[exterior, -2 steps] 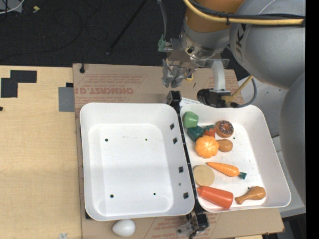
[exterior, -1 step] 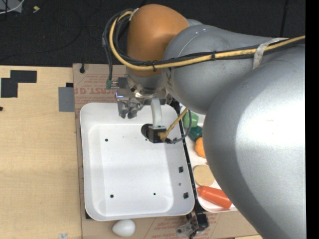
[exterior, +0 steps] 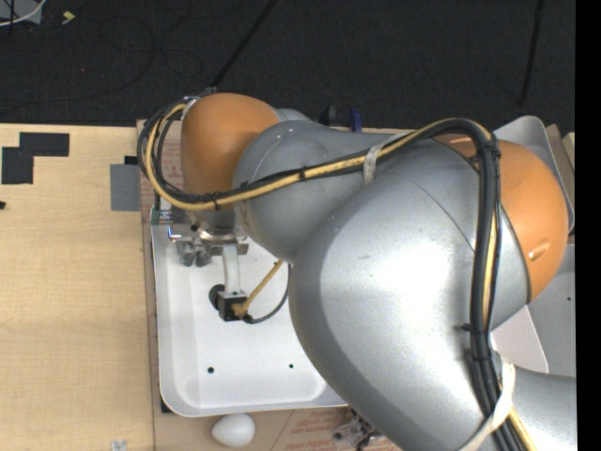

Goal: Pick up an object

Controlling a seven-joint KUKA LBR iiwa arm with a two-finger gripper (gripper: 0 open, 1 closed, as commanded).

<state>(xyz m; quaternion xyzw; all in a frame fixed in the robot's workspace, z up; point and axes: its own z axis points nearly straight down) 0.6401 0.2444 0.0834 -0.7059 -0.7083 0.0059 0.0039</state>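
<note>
A silver-grey arm (exterior: 413, 280) with glossy orange bands (exterior: 221, 139) spans a plain white bin (exterior: 188, 365). To the left, the bench (exterior: 66, 299) is pale wood grain, marked with black blocks (exterior: 38, 148) and a grey rectangle (exterior: 123, 186). Nearest, a white oval object (exterior: 232, 430) sits beside brown cardboard (exterior: 310, 427) printed in red.

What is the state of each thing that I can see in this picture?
arm: stretched in from the right, over both bins.
tool: hanging low over the far end of the white bin.
white bin: lying flat, partly covered by the arm.
second bin: mostly hidden behind the arm.
white egg: lying outside the white bin, by its near edge.
</note>
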